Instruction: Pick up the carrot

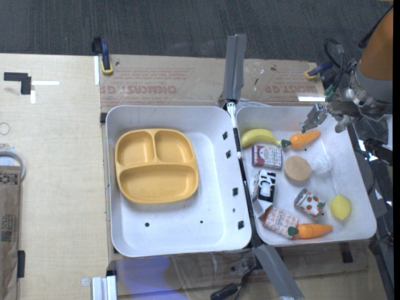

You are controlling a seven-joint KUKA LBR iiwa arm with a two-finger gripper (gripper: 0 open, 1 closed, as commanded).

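Observation:
An orange carrot (304,139) with a green stem end lies in the right bin (359,167), near its back wall. A second carrot (310,231) lies against the bin's front wall. My gripper (326,125) hangs just behind and to the right of the upper carrot. Its fingers (310,120) stand apart, open, and the left one is close above the carrot's thick end. Nothing sits between them.
The right bin also holds a banana (259,136), a red carton (267,157), a tan disc (298,169), a black-and-white carton (265,186), a small can (310,203) and a lemon (340,208). A yellow divided plate (156,165) lies in the left bin (125,230).

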